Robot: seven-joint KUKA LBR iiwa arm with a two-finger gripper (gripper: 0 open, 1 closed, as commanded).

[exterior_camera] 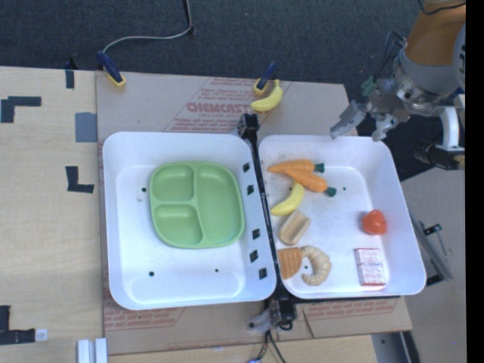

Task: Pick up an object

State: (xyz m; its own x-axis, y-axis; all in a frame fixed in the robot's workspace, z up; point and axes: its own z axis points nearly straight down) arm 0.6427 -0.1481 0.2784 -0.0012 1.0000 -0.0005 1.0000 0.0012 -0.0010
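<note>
In the right shallow white bin (408, 225), nearest lie a small white and red carton (370, 267), a curled pale shrimp-like toy (316, 265) touching an orange wedge (289, 262), and a tan bread roll (293, 228); farther in are a red tomato-like ball (373, 221), a small yellow banana (288, 200) and two orange carrots (304, 172). The left white bin (121, 225) holds a green divided plastic plate (197, 204). Beyond the right bin's far rim, over the cardboard-covered bench (189, 104), the pincer (364, 123) hangs with its fingers seemingly spread apart, gripping nothing.

Glossy plastic bins (121, 203); matt green tray (197, 204)
</note>
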